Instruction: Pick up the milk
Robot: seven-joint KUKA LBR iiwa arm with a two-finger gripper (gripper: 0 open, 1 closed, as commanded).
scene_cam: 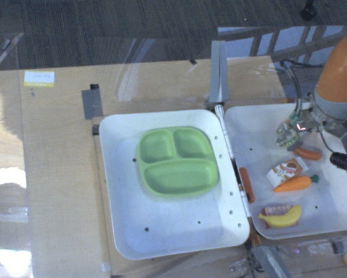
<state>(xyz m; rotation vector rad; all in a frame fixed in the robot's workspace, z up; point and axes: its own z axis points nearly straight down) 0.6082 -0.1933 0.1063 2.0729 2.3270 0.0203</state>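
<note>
The milk (286,171) is a small white carton with red and orange print, lying in the right bin (247,127) near its middle. An orange carrot (292,184) rests against its near side. My gripper (290,132) hangs over the back part of the right bin, up and slightly right of the milk and apart from it. Nothing shows held in it. The arm with its orange band (340,82) reaches in from the right.
A red sausage (307,153) lies just below the gripper. A banana (282,217) with a small wrapped bar (277,209) sits near the front. Another sausage (247,184) lies by the divider. The left bin (128,234) holds a green divided plate (177,161).
</note>
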